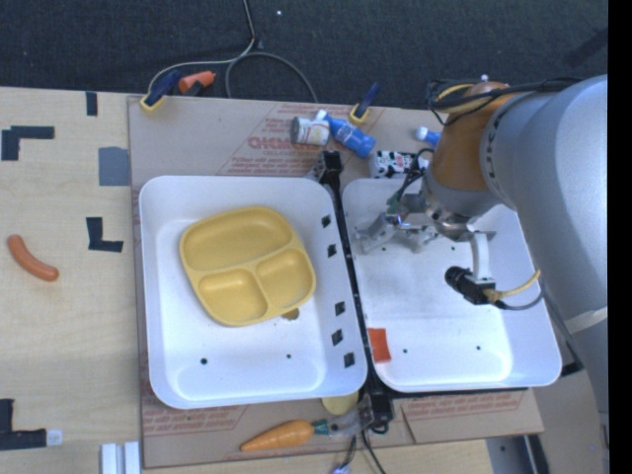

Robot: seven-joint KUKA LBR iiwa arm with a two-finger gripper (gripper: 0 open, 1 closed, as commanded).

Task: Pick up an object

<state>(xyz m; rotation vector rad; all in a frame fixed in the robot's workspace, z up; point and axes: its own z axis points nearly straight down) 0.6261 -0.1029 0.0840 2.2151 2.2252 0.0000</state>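
My gripper sits low in the right bin. Finger state: cannot tell (too blurred). The yellow plate lies well apart, in the left bin.

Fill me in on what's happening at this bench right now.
A grey KUKA arm reaches in from the right, with its gripper low over the upper part of the right bin; nothing is visibly between its fingers. The left bin holds a yellow divided plate. A small orange tag sits at the right bin's left edge. Outside the bins, a toy carrot lies at the bench's front and a toy sausage off to the left. No pick has happened yet.
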